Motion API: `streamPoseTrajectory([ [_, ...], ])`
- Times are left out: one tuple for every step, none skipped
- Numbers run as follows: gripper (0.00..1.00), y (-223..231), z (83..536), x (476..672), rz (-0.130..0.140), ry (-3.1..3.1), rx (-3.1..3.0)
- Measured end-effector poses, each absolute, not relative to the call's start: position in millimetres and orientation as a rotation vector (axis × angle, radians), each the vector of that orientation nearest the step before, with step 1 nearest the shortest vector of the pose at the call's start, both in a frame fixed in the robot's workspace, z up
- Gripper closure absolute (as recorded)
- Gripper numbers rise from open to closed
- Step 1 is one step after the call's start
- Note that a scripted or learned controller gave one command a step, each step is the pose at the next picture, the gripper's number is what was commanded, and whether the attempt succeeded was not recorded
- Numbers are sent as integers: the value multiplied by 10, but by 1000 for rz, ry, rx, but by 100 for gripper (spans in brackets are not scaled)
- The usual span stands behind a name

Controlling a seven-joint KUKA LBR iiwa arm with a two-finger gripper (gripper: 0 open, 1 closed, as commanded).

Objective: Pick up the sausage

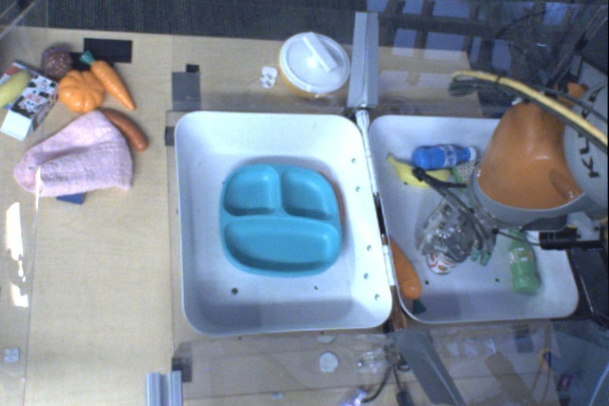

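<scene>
An orange-brown, sausage-like piece lies against the left wall of the right bin, near its front corner. The arm reaches in from the right, its orange band above the bin. My gripper hangs low over the middle of the right bin, a little right of and behind that piece and apart from it. Nothing shows between its tips. A second brownish sausage shape lies on the bench at far left, outside both bins.
In the right bin lie a blue bottle, a yellow banana and a green bottle. The left bin holds a blue divided plate. A pink cloth, a carrot and a white lid sit on the bench.
</scene>
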State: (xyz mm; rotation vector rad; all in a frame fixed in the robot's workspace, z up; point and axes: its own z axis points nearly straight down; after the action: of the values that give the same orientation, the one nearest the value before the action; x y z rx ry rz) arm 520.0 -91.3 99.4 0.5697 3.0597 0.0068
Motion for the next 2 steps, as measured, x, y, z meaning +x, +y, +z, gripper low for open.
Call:
streamPoseTrajectory([
  [100,-1020,2481,4991,2,3049,720],
  [100,-1508,2218,4882,0,3131,185],
])
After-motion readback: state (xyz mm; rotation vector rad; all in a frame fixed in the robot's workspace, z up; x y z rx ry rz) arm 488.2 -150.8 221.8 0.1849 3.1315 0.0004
